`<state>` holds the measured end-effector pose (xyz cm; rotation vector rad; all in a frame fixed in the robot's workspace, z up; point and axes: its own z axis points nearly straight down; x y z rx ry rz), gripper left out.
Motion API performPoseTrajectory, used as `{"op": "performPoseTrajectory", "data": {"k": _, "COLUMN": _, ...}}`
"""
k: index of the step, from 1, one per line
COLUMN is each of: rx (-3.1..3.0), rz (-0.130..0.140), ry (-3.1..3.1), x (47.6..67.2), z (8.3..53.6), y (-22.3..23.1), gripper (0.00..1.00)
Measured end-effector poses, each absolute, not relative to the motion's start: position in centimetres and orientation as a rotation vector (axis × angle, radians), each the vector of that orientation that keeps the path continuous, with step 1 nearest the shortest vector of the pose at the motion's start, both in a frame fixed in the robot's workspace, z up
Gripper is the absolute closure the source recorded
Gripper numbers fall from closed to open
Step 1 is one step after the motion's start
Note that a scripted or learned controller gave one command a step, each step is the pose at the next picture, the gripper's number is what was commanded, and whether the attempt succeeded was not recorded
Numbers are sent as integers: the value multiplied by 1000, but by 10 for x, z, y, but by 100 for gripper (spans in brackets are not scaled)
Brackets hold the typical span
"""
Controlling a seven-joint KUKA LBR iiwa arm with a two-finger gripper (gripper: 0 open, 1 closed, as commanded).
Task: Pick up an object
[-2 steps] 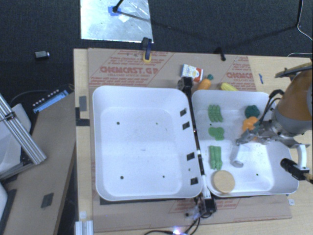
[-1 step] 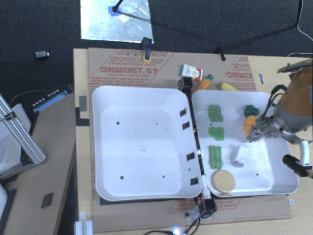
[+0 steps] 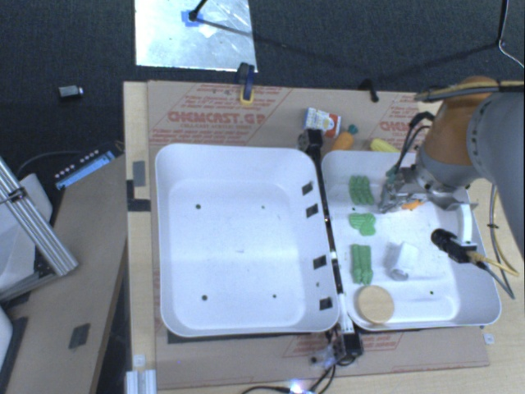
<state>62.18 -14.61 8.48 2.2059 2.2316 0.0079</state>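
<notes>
Open room in the left bin (image 3: 238,245), clutter in the right bin (image 3: 435,298)
Three green pieces (image 3: 362,222), a tan disc (image 3: 376,304) and a white block (image 3: 401,259) stand along the right bin's left half; the arm (image 3: 467,146) hangs over its far side, leaving bare floor at the near right

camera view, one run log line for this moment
gripper over right bin | nearest: upper green piece | also: tan disc, white block | grasp: cannot tell

Dark carpet (image 3: 369,23), shiny sheet (image 3: 164,31), printed cardboard (image 3: 217,115) benchtop.
</notes>
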Motion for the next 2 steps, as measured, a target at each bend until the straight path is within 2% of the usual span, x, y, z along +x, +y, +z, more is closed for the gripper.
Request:
{"op": "performPoseTrajectory", "data": {"k": 1, "rx": 2211, "rz": 4, "ry": 2233, "x": 613, "z": 98, "y": -83, "gripper": 100}}
{"op": "performPoseTrajectory", "data": {"k": 2, "rx": 2203, "rz": 17, "ry": 2219, "x": 671, "z": 213, "y": -86, "gripper": 100}}
